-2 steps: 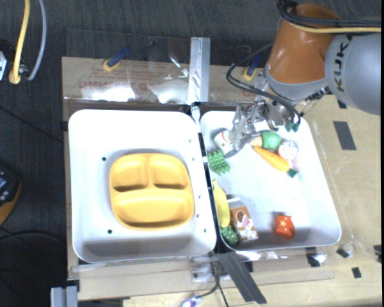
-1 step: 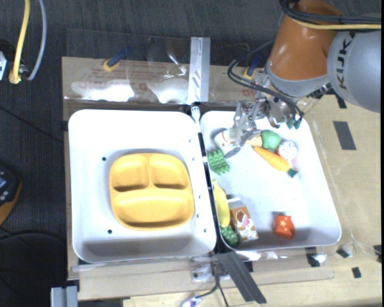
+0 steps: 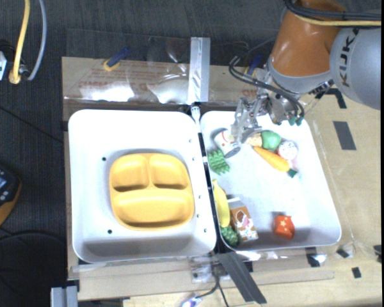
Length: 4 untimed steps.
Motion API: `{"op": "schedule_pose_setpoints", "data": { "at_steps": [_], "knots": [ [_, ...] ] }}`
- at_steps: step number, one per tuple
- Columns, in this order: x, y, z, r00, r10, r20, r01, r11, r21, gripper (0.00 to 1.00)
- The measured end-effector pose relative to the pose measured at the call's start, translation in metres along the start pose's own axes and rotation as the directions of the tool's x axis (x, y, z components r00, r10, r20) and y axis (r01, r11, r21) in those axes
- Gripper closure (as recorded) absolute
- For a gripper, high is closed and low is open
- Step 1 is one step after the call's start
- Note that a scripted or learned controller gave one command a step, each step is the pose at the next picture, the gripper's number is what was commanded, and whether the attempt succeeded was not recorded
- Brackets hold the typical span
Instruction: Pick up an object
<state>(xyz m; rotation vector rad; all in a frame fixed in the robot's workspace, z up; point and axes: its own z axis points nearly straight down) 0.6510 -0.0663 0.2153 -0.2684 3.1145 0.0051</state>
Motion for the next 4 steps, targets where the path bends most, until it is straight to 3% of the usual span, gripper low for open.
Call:
{"op": "schedule_pose_setpoints", "data": {
  "at_steps": [4],
  "knots": [
    [-0.005, -0.001, -0.042, 1.0, 0.005, 0.024, -0.005, 1.0, 0.001, 1.0]
  ]
}}
